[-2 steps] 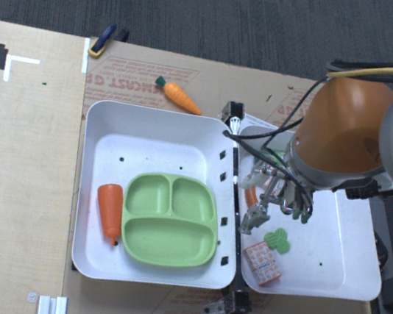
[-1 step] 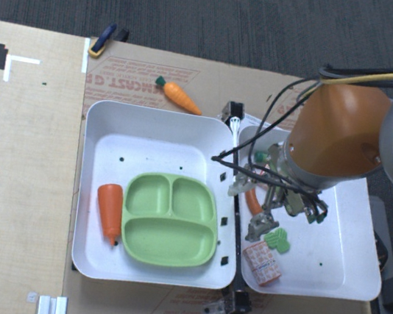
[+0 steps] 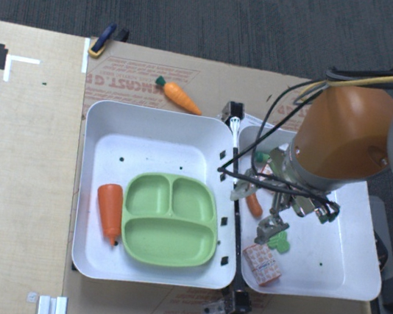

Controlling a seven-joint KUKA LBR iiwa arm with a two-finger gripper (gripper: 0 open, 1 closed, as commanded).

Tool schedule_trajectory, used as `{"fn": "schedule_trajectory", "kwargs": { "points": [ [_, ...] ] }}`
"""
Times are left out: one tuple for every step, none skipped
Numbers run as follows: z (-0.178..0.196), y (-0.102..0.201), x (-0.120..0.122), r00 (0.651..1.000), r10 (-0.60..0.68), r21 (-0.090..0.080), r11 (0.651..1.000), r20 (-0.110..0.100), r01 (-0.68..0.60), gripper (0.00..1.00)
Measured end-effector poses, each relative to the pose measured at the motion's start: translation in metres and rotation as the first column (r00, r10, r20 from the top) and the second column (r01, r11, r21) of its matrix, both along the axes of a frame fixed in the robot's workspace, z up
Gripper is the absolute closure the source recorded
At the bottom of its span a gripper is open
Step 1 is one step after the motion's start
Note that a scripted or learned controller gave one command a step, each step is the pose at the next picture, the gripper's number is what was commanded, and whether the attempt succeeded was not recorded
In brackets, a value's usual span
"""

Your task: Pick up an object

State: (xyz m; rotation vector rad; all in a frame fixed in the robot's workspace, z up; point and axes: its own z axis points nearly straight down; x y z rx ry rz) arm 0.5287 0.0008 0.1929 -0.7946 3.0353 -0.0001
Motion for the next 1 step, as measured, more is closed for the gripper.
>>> {"fn": "schedule_trajectory", "kwargs": {
  "points": [
    [-0.0004,0.0157,0.0132,0.947,0.321,0.0,0.947,0.0,-0.321,0.0]
  ]
}}
